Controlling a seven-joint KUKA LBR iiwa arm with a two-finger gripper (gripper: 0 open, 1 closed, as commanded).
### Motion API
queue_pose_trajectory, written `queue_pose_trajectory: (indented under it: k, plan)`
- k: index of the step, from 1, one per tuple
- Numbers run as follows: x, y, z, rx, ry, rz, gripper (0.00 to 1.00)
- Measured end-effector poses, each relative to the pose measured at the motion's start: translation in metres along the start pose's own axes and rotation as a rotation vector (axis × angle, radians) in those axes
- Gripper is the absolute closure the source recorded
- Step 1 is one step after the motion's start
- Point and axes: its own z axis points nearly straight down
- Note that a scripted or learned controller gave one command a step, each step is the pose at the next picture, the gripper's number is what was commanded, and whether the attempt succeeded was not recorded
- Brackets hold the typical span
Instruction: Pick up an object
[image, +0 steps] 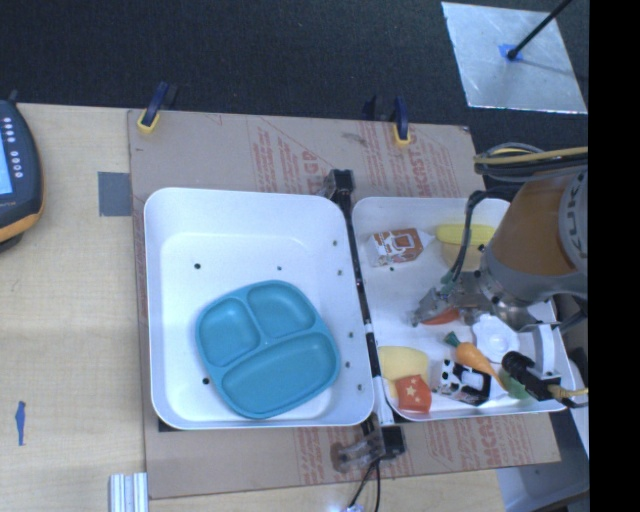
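Our arm comes in from the right side. It is grey, with a fat orange band just above the wrist. The arm bends down and leans toward the left. At its end is our gripper, low down and pointing left. The gripper looks dark and thin, and it is hard to see clearly.
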Motion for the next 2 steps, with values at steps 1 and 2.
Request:
queue_pose_trajectory:
  k: [1, 2]
  plan:
    - [-0.035, -0.065, 0.000, -0.001, -0.001, 0.008, 0.00]
    - [0.023, -0.008, 0.000, -0.009, -0.002, -0.004, 0.00]
